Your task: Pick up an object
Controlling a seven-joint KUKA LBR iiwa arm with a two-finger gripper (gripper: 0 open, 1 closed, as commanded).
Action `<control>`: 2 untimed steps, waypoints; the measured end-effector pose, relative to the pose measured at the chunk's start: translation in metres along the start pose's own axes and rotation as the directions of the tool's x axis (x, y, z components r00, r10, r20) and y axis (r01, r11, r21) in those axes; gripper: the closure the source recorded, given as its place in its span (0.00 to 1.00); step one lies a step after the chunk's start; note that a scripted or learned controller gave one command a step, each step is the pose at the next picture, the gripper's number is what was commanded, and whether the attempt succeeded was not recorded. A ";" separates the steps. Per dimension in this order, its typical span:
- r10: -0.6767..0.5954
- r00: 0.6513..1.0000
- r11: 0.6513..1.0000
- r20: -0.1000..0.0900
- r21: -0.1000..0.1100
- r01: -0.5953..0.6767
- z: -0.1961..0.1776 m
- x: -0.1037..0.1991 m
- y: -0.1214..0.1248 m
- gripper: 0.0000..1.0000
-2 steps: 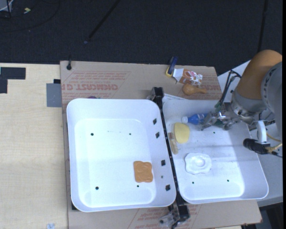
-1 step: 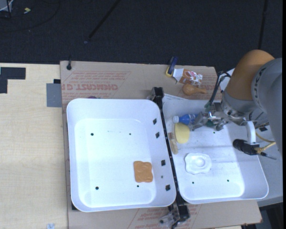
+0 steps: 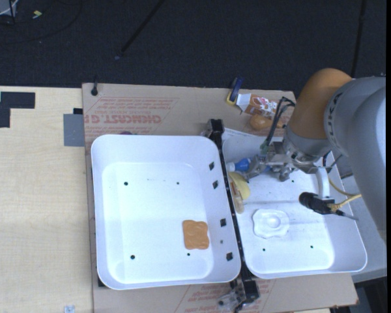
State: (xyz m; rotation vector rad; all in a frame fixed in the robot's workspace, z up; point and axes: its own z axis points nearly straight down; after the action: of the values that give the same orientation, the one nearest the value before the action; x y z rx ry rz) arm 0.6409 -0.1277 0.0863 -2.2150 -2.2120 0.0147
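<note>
Jaws hang low in the right bin near a banana; their opening cannot be told.

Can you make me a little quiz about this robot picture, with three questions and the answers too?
1. True or false: the orange-brown toast piece lies in the left bin.
2. Which thing lies in the right bin, near its middle?
A. a red ball
B. a white fried-egg toy
C. a green cup
3. Fill in the missing word: the yellow banana lies against the right bin's ____ wall, beside the divider between the bins.

Key
1. True
2. B
3. left

The gripper sits low over the back of the right bin, close to the banana and a small blue thing.
</note>
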 end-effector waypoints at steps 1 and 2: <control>0.002 1.000 1.000 -0.001 0.000 -0.002 0.000 -0.001 0.000 0.00; 0.002 1.000 1.000 -0.001 0.000 -0.002 0.000 -0.001 0.000 0.00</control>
State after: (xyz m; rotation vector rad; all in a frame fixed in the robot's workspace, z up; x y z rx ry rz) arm 0.6408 -0.1287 0.0859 -2.2167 -2.2092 0.0144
